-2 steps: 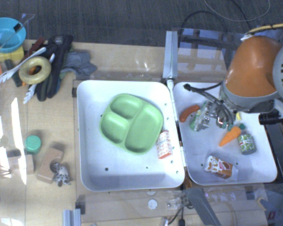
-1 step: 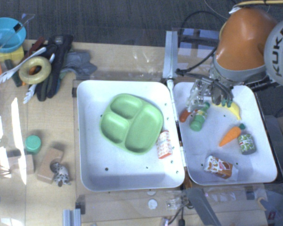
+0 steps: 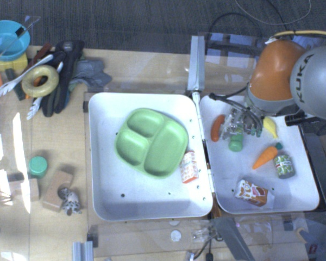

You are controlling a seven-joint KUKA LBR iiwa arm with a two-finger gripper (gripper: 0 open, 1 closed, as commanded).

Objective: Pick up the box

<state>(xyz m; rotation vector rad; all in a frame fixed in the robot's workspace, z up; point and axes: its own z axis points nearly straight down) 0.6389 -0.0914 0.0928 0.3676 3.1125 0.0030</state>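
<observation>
Down in the right bin (image 3: 309,200), the hand (image 3: 240,125) hangs low over the upper left part, right above a small green object (image 3: 236,142) and beside a red piece (image 3: 217,127); whether its grip is open or closed I cannot tell. One box (image 3: 252,193) lies flat near the front of that bin, well apart from the hand. An orange carrot (image 3: 266,156) and a green can (image 3: 284,166) lie between them to the right. Another small carton (image 3: 189,167) rests in the left bin (image 3: 106,194), just beside the green divided plate (image 3: 151,142)
</observation>
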